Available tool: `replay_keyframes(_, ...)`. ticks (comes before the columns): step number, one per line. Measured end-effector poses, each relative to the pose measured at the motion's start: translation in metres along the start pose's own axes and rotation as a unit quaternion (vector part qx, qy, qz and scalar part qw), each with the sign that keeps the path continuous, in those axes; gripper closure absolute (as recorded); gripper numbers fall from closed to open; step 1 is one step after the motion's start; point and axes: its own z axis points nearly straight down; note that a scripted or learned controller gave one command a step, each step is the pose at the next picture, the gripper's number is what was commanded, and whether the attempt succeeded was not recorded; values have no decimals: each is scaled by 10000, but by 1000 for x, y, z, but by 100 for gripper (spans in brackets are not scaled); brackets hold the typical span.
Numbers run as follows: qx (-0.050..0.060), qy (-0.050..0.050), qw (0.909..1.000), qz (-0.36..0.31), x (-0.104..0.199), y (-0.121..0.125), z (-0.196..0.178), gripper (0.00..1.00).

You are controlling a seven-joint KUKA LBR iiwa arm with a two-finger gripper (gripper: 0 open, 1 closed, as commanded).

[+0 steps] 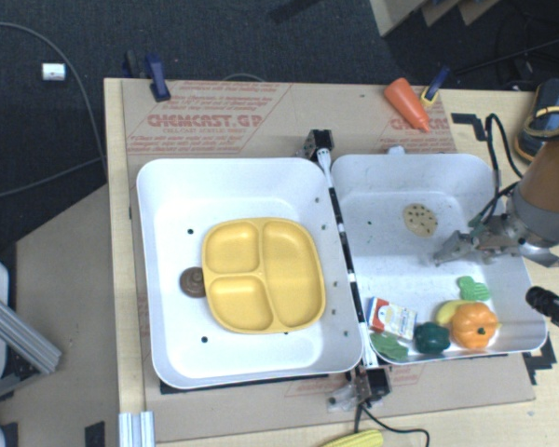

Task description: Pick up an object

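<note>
A grey KUKA arm (540, 198) with an orange band is reaching in from the right over the right bin (382, 170), its gripper (450, 250) hanging low above the bin's bare middle with both fingers spread apart and nothing lying between them. A round speckled cookie (417, 217) is sitting just to the far left of the fingertips, apart from them. Toys are crowding the bin's near right corner: an orange pumpkin (474, 324) is resting against a dark green vegetable (431, 338), a yellow piece (450, 312) is peeking out behind them, and a light green leafy piece (474, 289) is lying just beyond. A small red-and-white carton (391, 318) is lying to their left, overlapping a green leaf-shaped piece (388, 346). In the left bin (168, 194), a yellow divided plate (263, 275) is occupying the centre, with a brown disc (193, 281) tucked against its left edge. On the far side of the bench (214, 115), an orange carrot-shaped toy (407, 105) is lying beyond the right bin.
</note>
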Motion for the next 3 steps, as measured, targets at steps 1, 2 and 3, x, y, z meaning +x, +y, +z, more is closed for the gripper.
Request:
replay_keyframes(1, 29, 37, 10000, -1, -4, -52, 10, 0)
replay_keyframes(2, 2, 2, 10000, 9, -7, -51, 0, 100)
replay_keyframes(3, 4, -1, 10000, -1, 53, -14, -61, 100)
